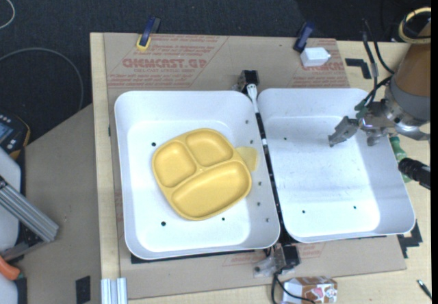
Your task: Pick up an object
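Note:
A yellow divided plate (200, 172) with three compartments lies in the left white bin (130, 118), slightly right of its middle. A small yellow piece (248, 157) pokes out from under the plate's right rim. My gripper (353, 137) hangs over the upper right part of the right white bin (328, 220), far from the plate. Its fingers are open, one dark fingertip (337, 135) pointing left and down, and nothing sits between them. The grey arm with its orange band (414, 77) comes in from the right edge.
A divider strip with black fittings (263, 152) runs between the two bins. A white block (315, 57) and two blue clamps (147, 30) sit on the cardboard behind the bins. Cables trail near the arm at the right.

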Controlling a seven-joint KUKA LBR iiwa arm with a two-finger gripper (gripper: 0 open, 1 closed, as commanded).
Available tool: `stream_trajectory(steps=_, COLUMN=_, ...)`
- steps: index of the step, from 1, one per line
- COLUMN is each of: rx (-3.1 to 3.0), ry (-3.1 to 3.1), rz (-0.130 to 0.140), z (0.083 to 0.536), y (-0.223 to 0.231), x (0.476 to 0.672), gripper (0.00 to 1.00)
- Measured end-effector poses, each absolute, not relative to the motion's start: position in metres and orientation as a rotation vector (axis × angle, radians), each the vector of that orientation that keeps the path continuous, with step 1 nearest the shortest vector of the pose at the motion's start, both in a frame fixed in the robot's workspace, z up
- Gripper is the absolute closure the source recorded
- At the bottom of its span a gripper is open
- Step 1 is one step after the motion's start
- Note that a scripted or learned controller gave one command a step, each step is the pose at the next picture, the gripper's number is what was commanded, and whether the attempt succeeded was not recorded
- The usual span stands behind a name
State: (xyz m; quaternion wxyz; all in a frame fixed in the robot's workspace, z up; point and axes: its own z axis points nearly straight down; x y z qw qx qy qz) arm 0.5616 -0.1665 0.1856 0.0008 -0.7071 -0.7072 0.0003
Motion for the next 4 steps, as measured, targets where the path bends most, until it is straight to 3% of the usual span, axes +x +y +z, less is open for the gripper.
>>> stream_trajectory(steps=1, rx=-2.224, ry=-2.241, rz=-0.021, z=0.394, y=-0.103, x=0.532, gripper=0.00)
stream_trajectory(steps=2, rx=-2.223, ry=-2.235, rz=-0.017, z=0.489, y=-0.071, x=0.478, gripper=0.00)
stream_trajectory(steps=3, rx=-2.224, ry=-2.228, rz=-0.004, z=0.493, y=-0.072, x=0.481, gripper=1.00)
stream_trajectory(steps=4, rx=-2.216, ry=-2.214, rz=0.011, z=0.377, y=-0.059, x=0.479, gripper=1.00)
